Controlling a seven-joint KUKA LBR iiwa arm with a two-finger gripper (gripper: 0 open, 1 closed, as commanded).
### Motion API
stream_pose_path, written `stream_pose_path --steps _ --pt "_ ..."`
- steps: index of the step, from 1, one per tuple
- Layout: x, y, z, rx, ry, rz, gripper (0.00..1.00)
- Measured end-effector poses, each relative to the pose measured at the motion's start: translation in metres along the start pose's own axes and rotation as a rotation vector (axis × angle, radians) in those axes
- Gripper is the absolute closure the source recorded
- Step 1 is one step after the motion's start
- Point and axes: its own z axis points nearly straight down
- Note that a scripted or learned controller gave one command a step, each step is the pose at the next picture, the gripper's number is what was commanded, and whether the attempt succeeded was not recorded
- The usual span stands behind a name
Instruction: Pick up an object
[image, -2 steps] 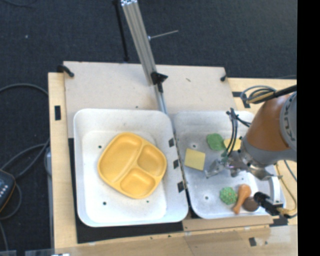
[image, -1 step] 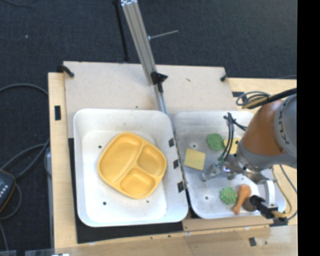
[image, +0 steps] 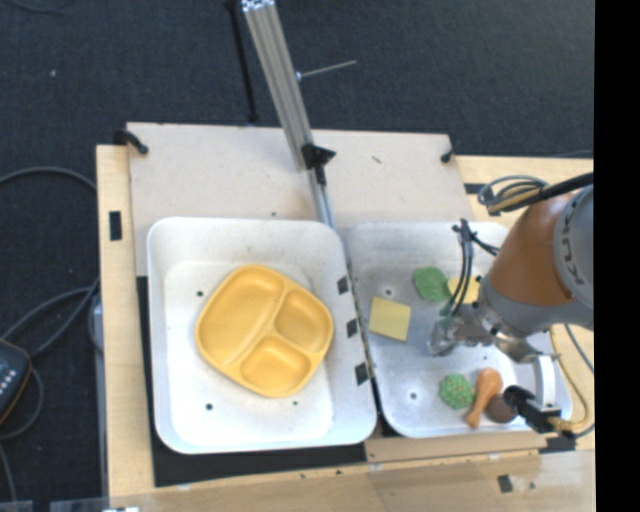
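The claw (image: 443, 338) is seen low in the right bin (image: 395, 250); whether it is released or clenched cannot be told. A yellow block (image: 390, 319) lies just left of it, a green ball (image: 432, 283) beyond it, and a second green ball (image: 456, 391) touching a carrot (image: 484, 394) nearer. A yellow tray (image: 264, 329) is held in the left bin (image: 180, 250)

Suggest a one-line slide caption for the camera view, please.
Gripper low in the right bin among yellow block, two green pieces and orange item; yellow tray left.
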Motion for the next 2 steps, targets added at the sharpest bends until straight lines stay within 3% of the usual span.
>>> stream_pose_path --steps 2 --pt "0.003 0.005 -0.089 -0.002 0.000 -0.010 1.00"
